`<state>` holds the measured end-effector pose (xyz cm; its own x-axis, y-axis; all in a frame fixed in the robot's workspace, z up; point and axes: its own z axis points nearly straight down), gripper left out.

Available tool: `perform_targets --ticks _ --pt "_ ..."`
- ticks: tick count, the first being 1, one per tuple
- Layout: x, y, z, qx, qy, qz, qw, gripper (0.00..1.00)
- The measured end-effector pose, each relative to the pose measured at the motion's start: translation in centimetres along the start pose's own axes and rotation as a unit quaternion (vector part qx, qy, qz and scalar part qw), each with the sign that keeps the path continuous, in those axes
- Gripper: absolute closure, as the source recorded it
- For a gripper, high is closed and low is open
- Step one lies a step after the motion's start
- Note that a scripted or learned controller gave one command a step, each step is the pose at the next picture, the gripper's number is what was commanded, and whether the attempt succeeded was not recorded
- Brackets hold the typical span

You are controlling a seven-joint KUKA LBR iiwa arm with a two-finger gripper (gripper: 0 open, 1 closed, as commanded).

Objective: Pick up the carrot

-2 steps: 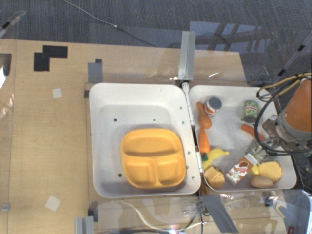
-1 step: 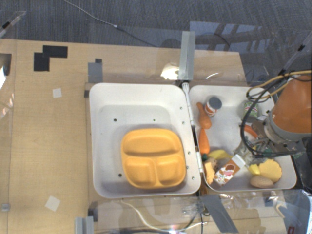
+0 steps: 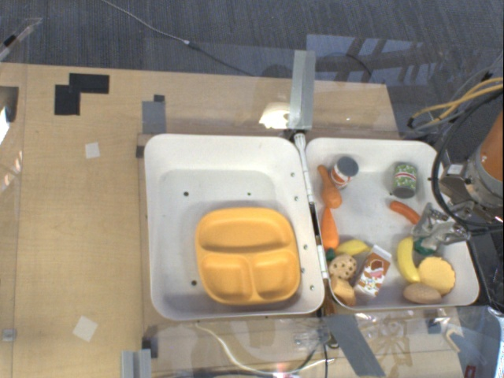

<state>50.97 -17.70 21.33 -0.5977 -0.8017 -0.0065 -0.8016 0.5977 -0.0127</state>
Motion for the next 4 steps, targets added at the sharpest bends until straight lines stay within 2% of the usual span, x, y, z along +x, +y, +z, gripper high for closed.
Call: perform_targets --ticks 1,2,3,4 --pt "-3.5 5.2 7.6 -0.007 0.000 -0.020 0.9998 1.00" --pt "0.9 2.1 8.3 -0.004 0.000 -0.205 0.9788 1.00" --pt "3.6 0.0 4.4 -0.003 -0.001 -0.426 0.9047 1.00" --pt "2.9 0.3 -5.4 -0.003 -0.001 -0.551 0.8347 1.00"
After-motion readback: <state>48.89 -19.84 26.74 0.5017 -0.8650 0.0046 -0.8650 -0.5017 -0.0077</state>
